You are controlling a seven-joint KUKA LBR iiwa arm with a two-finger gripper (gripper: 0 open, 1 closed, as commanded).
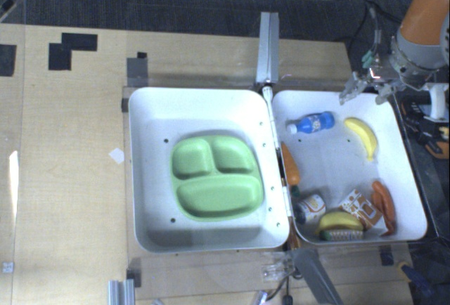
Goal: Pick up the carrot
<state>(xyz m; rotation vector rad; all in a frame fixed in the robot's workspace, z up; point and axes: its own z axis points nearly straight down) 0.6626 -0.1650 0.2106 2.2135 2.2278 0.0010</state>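
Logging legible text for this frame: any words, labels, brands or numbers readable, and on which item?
None can be read.
Blue bottle: white label, too blurred to read.
Small can: printing too small to make out.
Snack packet: orange and white pattern, lettering illegible.
Green divided tray, banana and carrot: no markings seen.

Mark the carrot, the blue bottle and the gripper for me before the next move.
carrot (289, 166): camera view, middle of its orange body by the right bin's left wall.
blue bottle (314, 123): camera view, middle of its body.
gripper (368, 90): camera view, midway between its fingers.
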